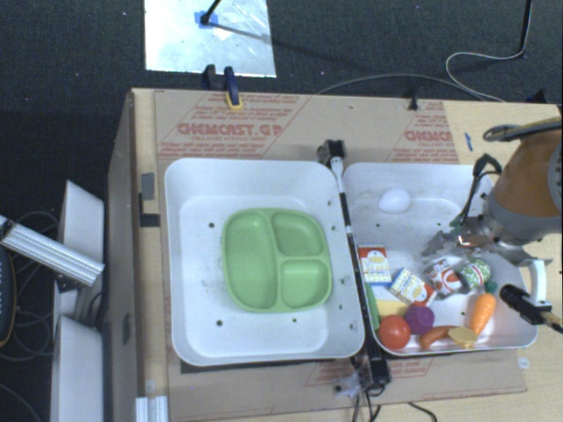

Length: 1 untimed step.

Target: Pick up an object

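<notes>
In the right bin [422, 183], my gripper [455, 243] hangs low on the right side, just above a red-and-white can [446, 279] and a green-labelled can [476, 273]. Close by lie a small yellow-and-blue box [409, 285], a red-and-white carton [375, 264], a carrot [481, 311], a purple piece [420, 316], a red tomato [395, 331] and an orange-yellow piece [449, 335]. A white egg [395, 200] rests alone near the bin's back. I see nothing lifted off the bin floor.
The left bin [198, 200] holds a green divided plate [275, 259]. The arm's orange band [528, 178] looms over the right bin's right wall. A clamp [334, 153] sits at the back between the bins.
</notes>
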Available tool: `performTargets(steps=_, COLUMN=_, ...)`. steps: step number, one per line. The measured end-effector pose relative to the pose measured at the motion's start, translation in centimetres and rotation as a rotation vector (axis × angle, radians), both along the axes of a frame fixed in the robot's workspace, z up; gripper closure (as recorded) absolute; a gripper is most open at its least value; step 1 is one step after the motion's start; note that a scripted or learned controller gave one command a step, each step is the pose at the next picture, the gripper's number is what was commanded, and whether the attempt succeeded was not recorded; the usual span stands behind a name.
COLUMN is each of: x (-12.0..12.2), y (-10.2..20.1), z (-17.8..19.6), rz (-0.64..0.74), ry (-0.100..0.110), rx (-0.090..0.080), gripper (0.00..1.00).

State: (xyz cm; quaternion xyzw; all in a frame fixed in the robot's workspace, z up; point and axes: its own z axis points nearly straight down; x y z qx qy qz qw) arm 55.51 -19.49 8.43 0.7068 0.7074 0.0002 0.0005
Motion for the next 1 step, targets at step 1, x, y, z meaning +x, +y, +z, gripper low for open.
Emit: performTargets(steps=1, x=-4.17, y=0.23, z=-0.01, rz=0.0, ry=0.0, rx=0.0, gripper=0.0)
